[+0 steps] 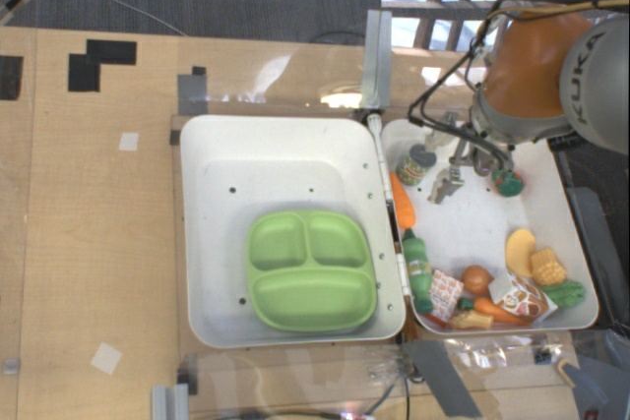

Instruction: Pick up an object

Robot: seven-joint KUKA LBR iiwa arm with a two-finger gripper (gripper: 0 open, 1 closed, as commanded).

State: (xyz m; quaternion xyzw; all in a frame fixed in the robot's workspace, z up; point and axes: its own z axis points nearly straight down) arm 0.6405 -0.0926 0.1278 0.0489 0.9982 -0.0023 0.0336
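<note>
Robotics lab: wooden bench (89,241), two white bins (212,172), KUKA arm (551,64).

The green three-compartment plastic plate (311,270) lies in the shallow white left bin (217,211), toward that bin's near edge. Right of the plate, across the bins' shared wall, sits the shallow white right bin (581,241). Along its wall nearest the plate lie the orange toy carrot (403,202) and, nearer the camera, the green toy bottle (417,268). Farther right of the plate, in the near corner, the round brown toy onion (476,278), yellow toy corn cob (546,265) and other small pieces cluster together. Both bins rest on the wooden bench (89,241).
</note>
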